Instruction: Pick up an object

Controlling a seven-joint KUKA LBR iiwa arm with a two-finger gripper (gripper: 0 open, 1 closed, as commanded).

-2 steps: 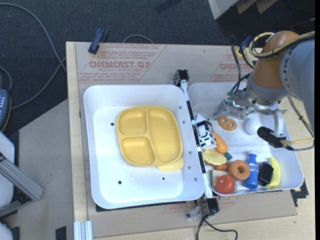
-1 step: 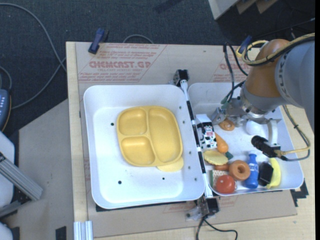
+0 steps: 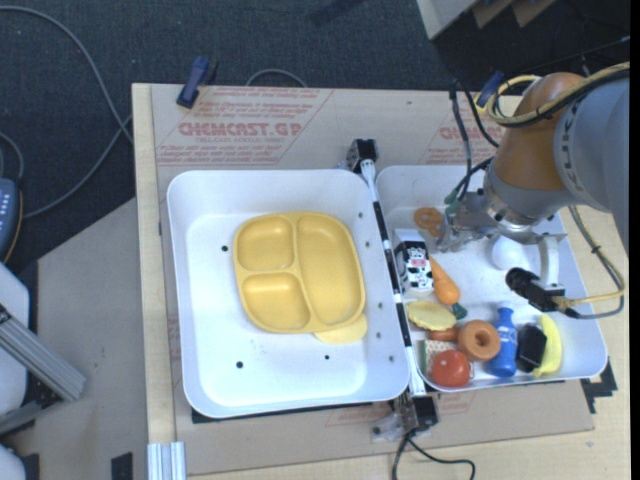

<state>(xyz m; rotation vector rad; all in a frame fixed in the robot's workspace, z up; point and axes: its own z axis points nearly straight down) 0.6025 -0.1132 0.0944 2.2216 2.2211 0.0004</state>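
Note:
The right bin (image 3: 590, 353) holds several toy foods. Among them are a small brown ring (image 3: 428, 220), a black-and-white toy (image 3: 415, 265), a carrot (image 3: 445, 287), a yellow slice (image 3: 432, 315), a doughnut (image 3: 480, 340), a red tomato (image 3: 450, 368), a blue bottle (image 3: 504, 343), a banana (image 3: 550, 346) and a white egg shape (image 3: 500, 254). My gripper (image 3: 458, 224) hangs low over the bin's far left part, just right of the brown ring. The wrist hides what lies under it.
The left bin (image 3: 200, 298) bears a yellow divided plate (image 3: 298, 271). A black clip (image 3: 362, 152) sits where the bins meet at the back. A blue clamp (image 3: 194, 81) holds the cardboard's far left corner. Cables trail beside the arm.

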